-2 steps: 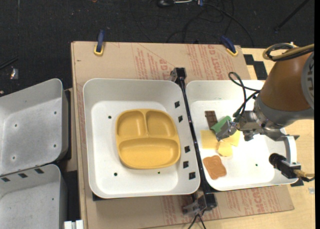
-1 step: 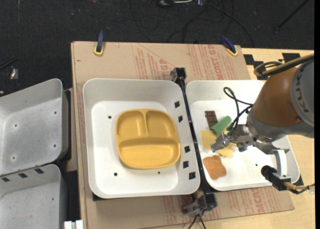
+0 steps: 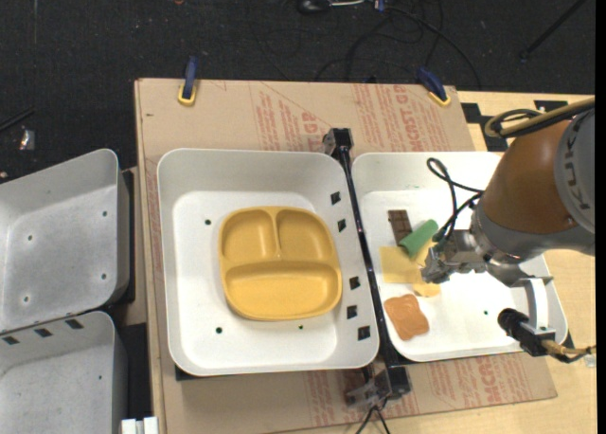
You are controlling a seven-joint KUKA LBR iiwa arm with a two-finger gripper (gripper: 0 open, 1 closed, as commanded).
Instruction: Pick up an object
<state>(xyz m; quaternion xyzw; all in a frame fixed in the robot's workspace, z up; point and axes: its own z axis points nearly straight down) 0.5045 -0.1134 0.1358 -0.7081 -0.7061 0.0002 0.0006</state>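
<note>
The gripper (image 3: pixel 437 266) hangs low over the right bin (image 3: pixel 473 333), above a yellow slab (image 3: pixel 398 264) lying beside a green piece (image 3: pixel 417 237) and a brown bar (image 3: pixel 399 224). The slab looks light, thin, probably slippery, so pinch across its edges

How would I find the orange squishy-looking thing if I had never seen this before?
Look in the right white bin, beside the bin with the yellow divided plate. Near its front edge lies the orange piece, alone below the pale yellow piece. Of the bin's small pieces, only it is orange and blobby.
</note>
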